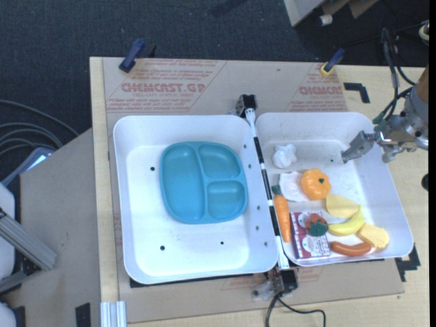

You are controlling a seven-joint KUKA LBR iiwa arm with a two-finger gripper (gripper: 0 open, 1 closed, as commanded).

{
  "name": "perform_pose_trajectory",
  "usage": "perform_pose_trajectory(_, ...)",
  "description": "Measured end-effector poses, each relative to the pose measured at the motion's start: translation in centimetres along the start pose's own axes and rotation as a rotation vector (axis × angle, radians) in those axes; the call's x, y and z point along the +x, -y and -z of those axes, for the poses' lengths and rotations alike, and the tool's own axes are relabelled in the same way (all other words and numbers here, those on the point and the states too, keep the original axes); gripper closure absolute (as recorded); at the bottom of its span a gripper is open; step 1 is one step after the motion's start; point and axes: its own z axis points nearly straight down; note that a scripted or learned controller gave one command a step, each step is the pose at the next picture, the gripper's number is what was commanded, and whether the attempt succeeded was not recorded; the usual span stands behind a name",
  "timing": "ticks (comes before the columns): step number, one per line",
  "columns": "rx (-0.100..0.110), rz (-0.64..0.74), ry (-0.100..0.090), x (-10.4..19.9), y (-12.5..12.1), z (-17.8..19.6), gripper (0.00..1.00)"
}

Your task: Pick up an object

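Note:
The right bin [381, 131] holds several toy foods. Among them are an orange pumpkin [315, 183], a carrot [282, 216] along the left wall, a yellow banana [345, 226], a red sausage [350, 248] and a crumpled white piece [284, 156]. A picture card with red fruit [308, 236] lies under some of them. My gripper [373, 148] hangs over the bin's far right part, above and to the right of the pumpkin. It is open, with nothing between its fingers [354, 146].
The left bin [136, 203] holds a blue divided plate [203, 181]. A black hinge strip [262, 176] runs between the bins. Cardboard [204, 80] lies under both. Clamps sit at the back edge, and cables hang at the far right.

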Motion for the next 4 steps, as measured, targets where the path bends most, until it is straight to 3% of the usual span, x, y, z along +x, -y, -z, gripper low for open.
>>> perform_pose_trajectory(1,0.001,-0.001,0.000,-2.4,1.5,-12.1,0.00)
perform_pose_trajectory(2,0.002,0.001,-0.002,2.7,-1.2,-15.6,0.00)
perform_pose_trajectory(3,-0.003,0.000,0.003,7.5,-10.8,-15.5,0.00)
perform_pose_trajectory(4,-0.003,0.002,0.003,7.5,-10.8,-14.5,1.00)
